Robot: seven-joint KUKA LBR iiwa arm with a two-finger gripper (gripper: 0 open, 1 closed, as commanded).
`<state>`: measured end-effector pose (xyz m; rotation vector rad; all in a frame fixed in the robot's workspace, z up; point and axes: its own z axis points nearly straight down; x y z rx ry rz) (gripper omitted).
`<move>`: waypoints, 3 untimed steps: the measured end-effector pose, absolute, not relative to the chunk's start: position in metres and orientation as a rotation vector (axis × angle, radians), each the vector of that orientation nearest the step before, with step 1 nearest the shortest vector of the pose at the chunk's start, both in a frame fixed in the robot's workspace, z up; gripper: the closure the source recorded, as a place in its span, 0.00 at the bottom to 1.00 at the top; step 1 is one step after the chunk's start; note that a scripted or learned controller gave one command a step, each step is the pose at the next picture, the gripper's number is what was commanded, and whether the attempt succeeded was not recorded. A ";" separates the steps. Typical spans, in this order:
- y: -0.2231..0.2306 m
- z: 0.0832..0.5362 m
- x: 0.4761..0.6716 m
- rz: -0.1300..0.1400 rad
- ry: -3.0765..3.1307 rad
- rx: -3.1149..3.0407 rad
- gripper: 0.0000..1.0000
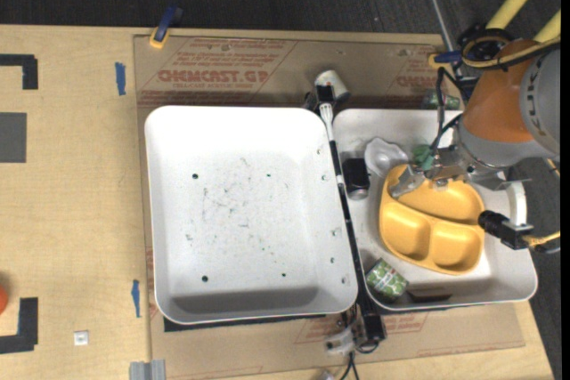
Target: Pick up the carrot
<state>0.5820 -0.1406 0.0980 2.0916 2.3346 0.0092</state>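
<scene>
Orange-red scrap (3,299) at lower-left frame edge, cut off; carrot's place: you cannot tell. Green bundle (387,278) in right bin (525,285), lower corner. Yellow dish (432,227) above it, gripper (415,179) at its upper rim, open or closed: cannot tell. Black block (356,176) further up. Expect the carrot light, stiff, smooth, tapered; grip across its thick middle. Dish crowds your reach

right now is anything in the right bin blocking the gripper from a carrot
Cannot tell where the carrot is. The gripper is at the yellow dish's upper-left rim in the right bin; dish and arm cover much of the bin floor and may hide it.
</scene>
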 end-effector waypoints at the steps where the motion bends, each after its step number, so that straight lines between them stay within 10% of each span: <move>1: -0.132 0.087 0.627 -0.019 2.949 1.190 0.00; 3: -0.101 0.115 0.493 0.001 2.925 1.116 0.00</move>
